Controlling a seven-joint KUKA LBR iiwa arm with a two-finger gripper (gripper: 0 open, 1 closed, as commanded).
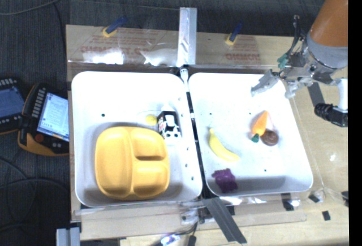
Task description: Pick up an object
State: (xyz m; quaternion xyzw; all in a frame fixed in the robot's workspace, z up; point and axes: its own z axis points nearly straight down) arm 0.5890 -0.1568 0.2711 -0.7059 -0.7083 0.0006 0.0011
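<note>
Gripper (277, 83) is hovering over the right bin (294, 180), up in its far right corner, fingers spread apart with nothing between them. Arm (334, 18) is coming in over the right rim. Candidate objects are all sitting in the near half of that bin: carrot (259, 123) is lying tilted with a brown round piece (271, 137) touching its lower end, near the right wall; banana (222, 147) is lying just beside the centre divider; purple grapes (225, 180) are sitting close to the near wall. Far left part of the right bin is giving open floor. Left bin (85, 89) is holding a yellow compartment tray (132, 161) crowding its near wall, with a black-and-white cow toy (168, 125) by the divider.
</note>
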